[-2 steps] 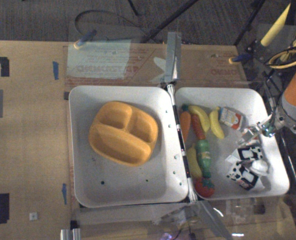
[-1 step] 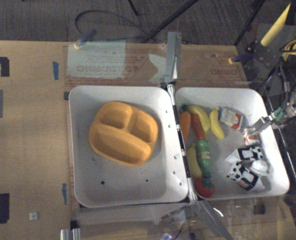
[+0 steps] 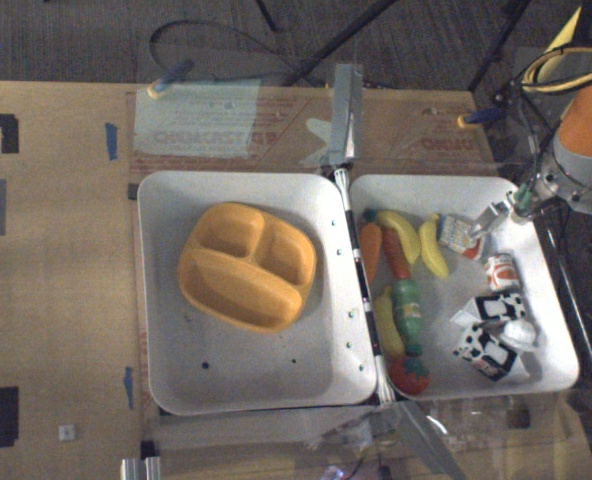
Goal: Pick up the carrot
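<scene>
the end effector (image 3: 503, 211) is being held over the upper right corner of the right bin (image 3: 561, 313), just beside a small carton (image 3: 460, 235); whether it is released or clenched cannot be told. the carrot (image 3: 371, 251) is lying well apart from it, against the bin's left wall, just beside a banana (image 3: 401, 234). the approach step is judged to be in hand: nothing is being gripped yet. a move leftward across the bin and down onto the carrot is being called for.
</scene>
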You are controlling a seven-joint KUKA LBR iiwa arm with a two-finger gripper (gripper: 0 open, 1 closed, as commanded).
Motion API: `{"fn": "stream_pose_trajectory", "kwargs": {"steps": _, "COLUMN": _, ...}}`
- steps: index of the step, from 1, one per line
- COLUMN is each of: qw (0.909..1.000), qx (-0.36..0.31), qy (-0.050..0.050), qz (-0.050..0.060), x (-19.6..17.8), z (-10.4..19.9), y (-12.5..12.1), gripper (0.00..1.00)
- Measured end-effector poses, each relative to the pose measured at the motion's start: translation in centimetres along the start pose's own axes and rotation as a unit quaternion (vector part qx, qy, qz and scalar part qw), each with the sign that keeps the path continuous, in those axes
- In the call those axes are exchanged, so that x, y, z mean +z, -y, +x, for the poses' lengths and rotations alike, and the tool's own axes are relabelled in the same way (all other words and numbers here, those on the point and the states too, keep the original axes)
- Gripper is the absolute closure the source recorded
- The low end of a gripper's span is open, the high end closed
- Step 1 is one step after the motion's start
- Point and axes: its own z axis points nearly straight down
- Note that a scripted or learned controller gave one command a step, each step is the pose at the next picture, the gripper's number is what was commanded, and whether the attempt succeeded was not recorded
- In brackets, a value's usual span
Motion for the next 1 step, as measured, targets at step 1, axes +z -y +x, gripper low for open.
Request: {"fn": "stream_pose_trajectory", "kwargs": {"steps": 1, "qw": 0.9905, "qx": -0.137, "qy": 0.000, "qz": 0.000, "x": 0.63, "z": -1.22, "y": -3.82, "gripper": 0.00}}
